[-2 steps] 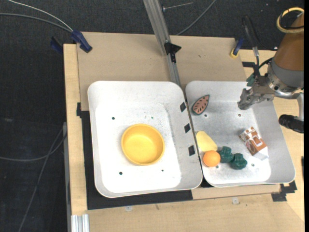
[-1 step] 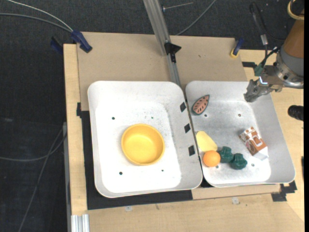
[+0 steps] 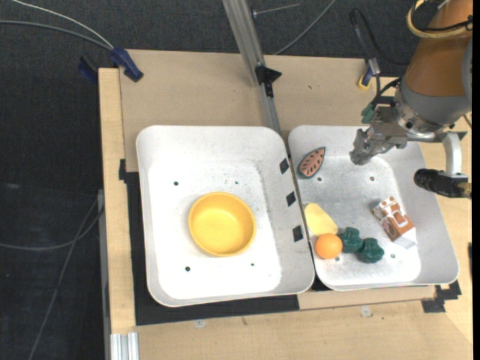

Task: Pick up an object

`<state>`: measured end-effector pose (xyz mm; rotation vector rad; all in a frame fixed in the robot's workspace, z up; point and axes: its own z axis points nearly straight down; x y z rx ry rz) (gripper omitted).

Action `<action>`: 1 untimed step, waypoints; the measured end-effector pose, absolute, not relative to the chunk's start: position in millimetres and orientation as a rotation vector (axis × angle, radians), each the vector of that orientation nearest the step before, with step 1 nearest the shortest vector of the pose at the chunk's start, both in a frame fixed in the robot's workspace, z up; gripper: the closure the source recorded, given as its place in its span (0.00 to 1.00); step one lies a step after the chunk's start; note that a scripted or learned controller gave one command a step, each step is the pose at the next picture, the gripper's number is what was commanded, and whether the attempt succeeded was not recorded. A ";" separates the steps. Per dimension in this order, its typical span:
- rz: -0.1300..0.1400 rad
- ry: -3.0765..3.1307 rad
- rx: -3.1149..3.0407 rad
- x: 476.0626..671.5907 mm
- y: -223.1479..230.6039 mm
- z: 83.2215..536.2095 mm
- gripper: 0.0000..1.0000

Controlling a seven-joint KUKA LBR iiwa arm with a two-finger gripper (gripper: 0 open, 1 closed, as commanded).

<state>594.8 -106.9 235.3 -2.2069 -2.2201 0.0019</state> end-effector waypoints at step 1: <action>0.006 -2.218 -2.206 600.7 -57.0 229.9 1.00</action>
